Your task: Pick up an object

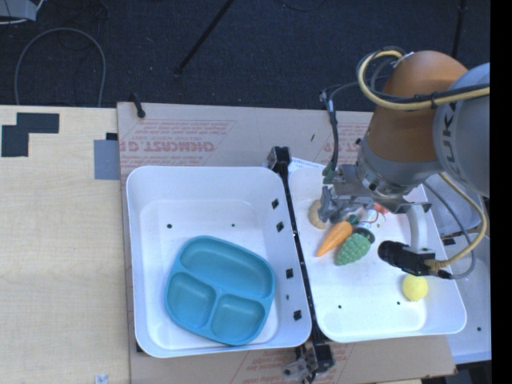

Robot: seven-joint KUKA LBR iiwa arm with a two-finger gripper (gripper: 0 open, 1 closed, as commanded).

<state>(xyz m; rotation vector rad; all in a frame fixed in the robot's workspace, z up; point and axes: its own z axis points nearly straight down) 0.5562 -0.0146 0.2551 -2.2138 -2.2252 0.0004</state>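
Note:
My gripper (344,208) hangs low over the upper left part of the right bin (376,318), just above the top end of an orange toy carrot (332,238). A tan round object (318,214) lies right beside it on the left. A green bumpy toy (353,249) lies against the carrot's right side. A yellow ball (414,287) sits near the bin's right wall. The grey and orange arm covers the bin's far right corner.
The left bin (152,206) holds a blue divided plate (220,289) in its lower half. A black divider (290,238) runs between the two bins. A small red thing (379,209) peeks out beside the wrist.

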